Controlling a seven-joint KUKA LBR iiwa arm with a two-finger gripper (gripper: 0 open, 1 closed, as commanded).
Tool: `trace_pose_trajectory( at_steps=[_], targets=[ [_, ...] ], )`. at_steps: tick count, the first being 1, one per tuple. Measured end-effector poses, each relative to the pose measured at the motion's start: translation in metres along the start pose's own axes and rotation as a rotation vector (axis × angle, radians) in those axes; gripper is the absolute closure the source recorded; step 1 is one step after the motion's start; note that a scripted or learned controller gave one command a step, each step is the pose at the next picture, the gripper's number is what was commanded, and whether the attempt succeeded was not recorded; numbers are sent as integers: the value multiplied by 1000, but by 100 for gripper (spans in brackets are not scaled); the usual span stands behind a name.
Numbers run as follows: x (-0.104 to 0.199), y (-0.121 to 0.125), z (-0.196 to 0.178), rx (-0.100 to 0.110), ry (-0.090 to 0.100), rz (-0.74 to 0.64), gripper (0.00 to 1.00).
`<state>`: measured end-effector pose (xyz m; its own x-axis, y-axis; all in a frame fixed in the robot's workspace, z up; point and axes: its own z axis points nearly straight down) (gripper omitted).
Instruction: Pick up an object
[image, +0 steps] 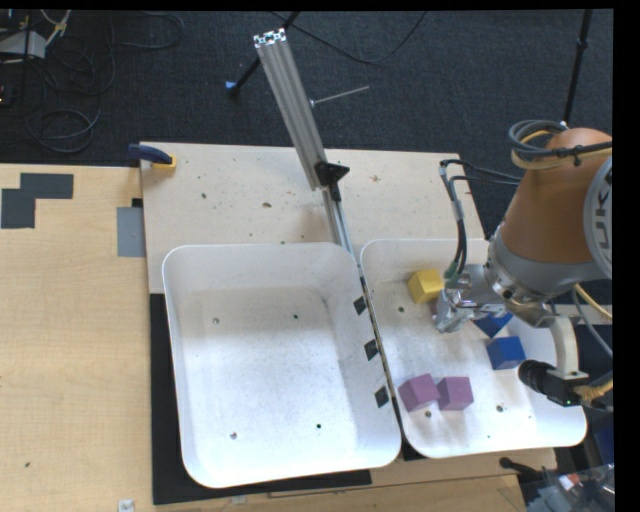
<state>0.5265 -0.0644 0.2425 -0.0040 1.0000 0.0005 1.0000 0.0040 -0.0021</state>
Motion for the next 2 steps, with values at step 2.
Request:
trace_pose_trajectory(
  at_steps=[2],
  targets=[
    [117, 21, 11, 1, 1, -1, 100]
  ],
)
